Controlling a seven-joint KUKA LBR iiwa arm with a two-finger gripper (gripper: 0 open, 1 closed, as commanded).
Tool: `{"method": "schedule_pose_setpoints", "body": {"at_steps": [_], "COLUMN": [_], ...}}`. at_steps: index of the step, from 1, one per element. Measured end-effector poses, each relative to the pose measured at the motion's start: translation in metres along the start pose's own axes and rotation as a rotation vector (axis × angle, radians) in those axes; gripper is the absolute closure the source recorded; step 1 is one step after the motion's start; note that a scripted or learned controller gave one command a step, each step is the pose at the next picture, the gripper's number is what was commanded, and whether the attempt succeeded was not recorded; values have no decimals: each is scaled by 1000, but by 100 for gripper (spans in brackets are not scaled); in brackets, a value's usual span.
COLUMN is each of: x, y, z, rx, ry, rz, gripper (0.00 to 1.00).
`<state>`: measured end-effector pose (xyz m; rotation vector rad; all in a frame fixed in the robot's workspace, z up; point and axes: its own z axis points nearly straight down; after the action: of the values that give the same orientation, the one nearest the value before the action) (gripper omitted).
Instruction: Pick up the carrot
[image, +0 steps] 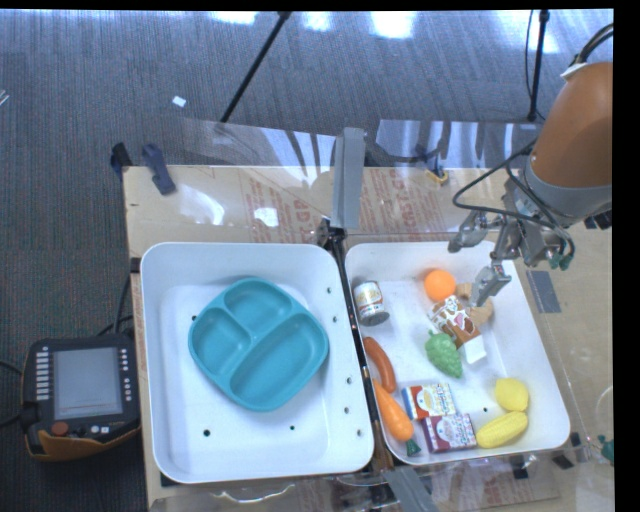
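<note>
Nearest the camera, along the front rim of the right bin (545, 345), lie two small cartons (440, 415) and two yellow lemons (508, 412). The carrot (394, 413) rests just left of the cartons, close against the bin's left wall, its green tip pointing toward the front; that wall may crowd a grasp from the left. Touching its far end is a reddish sausage (378, 362), so the two form one line. Beyond them sit a green vegetable (443, 353), a tin can (369, 301) on its side and an orange (439, 284). The left bin (160, 300) holds a blue divided plate (258, 343). Farthest back, the end effector (487, 285) hangs over the right bin's far corner, well apart from the carrot, fingers spread and holding nothing, seemingly ready to descend.
</note>
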<state>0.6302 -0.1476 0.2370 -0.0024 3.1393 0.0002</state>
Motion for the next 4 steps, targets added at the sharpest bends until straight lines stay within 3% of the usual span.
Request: {"method": "schedule_pose_setpoints", "body": {"at_steps": [1,2,3,4], "x": [-15,-18,-18,-20], "y": [-11,-8,-8,-7], "z": [151,138,138,127], "rx": [-1,-1,-1,-1], "ry": [3,-5,-4,-11], "rz": [36,28,27,23], "gripper": [0,100,0,100]}}
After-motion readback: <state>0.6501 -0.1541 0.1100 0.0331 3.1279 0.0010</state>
